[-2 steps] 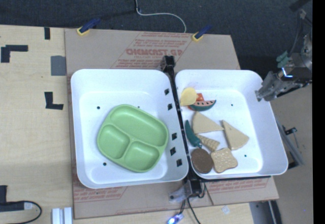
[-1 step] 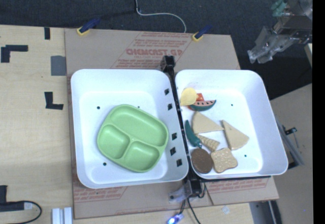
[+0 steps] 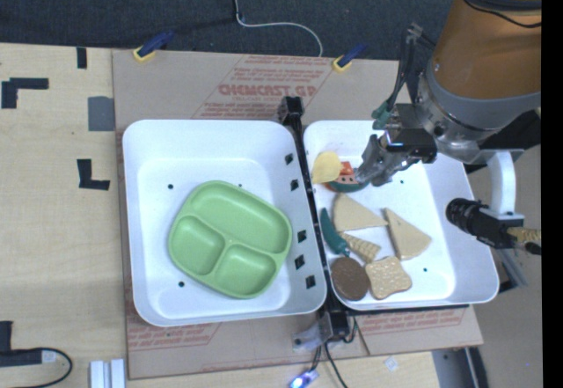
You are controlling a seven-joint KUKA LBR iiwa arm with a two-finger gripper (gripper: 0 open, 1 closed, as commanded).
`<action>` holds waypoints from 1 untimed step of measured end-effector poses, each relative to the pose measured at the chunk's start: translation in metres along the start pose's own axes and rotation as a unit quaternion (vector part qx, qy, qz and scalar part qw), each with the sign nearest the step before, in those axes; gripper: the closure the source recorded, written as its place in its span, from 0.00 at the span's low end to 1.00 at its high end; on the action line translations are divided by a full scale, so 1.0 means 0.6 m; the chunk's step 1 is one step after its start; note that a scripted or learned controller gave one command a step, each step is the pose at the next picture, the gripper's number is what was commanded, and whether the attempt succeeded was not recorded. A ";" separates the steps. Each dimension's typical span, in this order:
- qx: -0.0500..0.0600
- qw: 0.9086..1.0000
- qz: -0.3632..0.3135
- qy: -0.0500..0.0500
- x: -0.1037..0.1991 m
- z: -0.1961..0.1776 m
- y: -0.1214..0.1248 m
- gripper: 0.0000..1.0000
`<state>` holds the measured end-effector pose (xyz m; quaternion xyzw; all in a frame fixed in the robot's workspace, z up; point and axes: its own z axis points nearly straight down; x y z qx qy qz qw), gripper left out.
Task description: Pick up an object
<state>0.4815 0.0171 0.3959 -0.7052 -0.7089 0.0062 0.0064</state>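
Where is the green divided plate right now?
The green divided plate lies in the left bin, toward its front, across the divider from the food pieces in the right bin.

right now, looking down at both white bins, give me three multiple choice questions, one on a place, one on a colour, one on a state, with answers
1. Where does the green three-compartment plastic plate lie?
A. in the left white bin
B. in the right white bin
C. on the brown cardboard sheet

2. What colour is the small rounded piece at the right bin's upper left?
A. blue
B. yellow
C. black

3. How does the two-finger gripper stand?
A. parked above the left bin
B. lifted clear over the cardboard
C. lowered into the right bin beside the yellow piece

Answers: 1 A, the plate fills the left bin's floor. 2 B, it reads plainly yellow. 3 C, its tip sits low among the right bin's items.
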 end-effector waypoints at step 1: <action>-0.011 1.000 -0.001 0.000 0.084 -0.087 0.003 1.00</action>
